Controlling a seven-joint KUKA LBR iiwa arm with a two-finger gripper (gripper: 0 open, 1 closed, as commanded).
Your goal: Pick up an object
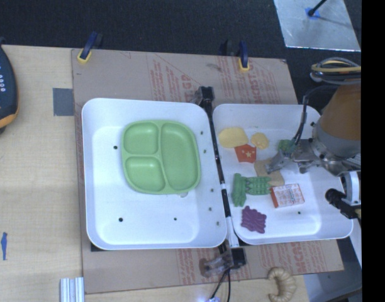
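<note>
The right bin holds several small items: two yellow pieces, a red block, a green toy, a purple grape bunch, a red-and-white packet and a tan card. My gripper reaches in from the right and hangs low over the bin's middle. It is just above the tan card, with a small dark green object beside it. Nothing is visibly held.
The left bin holds a light green divided plate. A black clip and a cable clamp sit where the bins meet. A handheld pendant lies at the far left of the bench.
</note>
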